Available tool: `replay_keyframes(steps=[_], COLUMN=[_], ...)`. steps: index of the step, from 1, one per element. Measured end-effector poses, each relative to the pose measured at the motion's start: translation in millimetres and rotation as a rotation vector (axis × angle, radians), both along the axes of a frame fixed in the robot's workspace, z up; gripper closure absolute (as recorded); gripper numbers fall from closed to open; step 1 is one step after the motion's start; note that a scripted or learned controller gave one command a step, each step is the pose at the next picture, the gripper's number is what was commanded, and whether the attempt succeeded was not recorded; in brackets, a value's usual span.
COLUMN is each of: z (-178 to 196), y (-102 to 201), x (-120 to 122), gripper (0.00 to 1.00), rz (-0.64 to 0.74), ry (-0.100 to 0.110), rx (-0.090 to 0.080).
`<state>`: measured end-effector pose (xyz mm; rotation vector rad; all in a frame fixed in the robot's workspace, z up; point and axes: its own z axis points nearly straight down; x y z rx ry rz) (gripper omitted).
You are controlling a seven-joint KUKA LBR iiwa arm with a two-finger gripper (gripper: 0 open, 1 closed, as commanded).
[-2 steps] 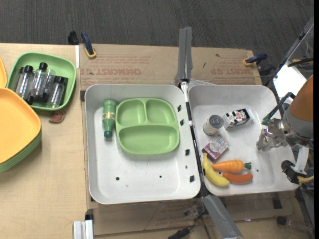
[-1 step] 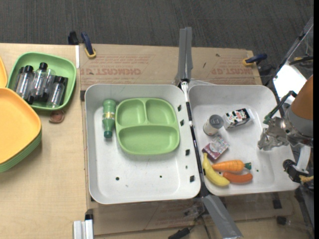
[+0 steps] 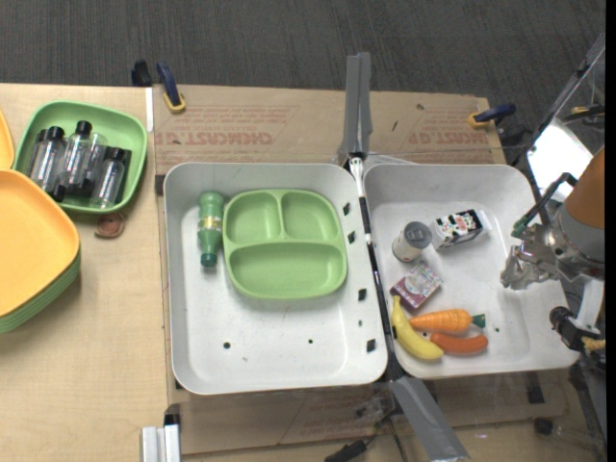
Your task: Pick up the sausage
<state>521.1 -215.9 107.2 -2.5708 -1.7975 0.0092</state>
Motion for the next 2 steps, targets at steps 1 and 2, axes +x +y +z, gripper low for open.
replay_keyframes(steps=[1,2], z=[-10.9,-2.6], y=[0.9,0.6], x=[-42.8,-42.6], gripper=[1.0,1.0], rz=[0.146,0.143], ry=[-0.004,-0.004], rx=[0.001,0.002])
